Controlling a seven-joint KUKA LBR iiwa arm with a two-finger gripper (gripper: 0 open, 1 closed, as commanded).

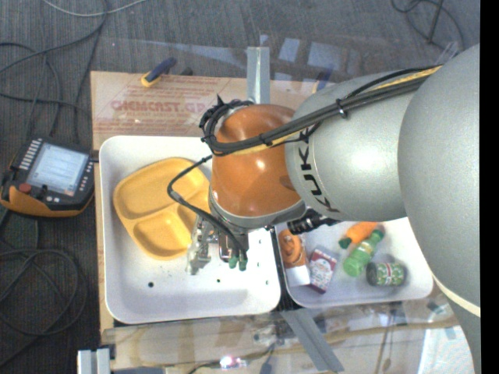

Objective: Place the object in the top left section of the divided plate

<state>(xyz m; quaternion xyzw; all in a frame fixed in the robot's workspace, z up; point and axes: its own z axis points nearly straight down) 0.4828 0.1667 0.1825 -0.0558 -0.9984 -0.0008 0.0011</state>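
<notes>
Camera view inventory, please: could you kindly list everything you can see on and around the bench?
divided plate: one, yellow, left bin
left bin: one, white, bench left
right bin: one, white, bench right
carrot: one, orange, right bin
green bottle: one, right bin
dark can: one, green label, right bin
red-and-white packet: one, right bin
teach pendant: one, orange and black, floor left
arm: one, grey, orange band
gripper: one, over left bin

My view is evenly and brightly lit from above. Glare whitens my grey arm [390,154] and the white bins [156,302]. Shadows are soft and short. My arm looms close and slightly soft.
</notes>
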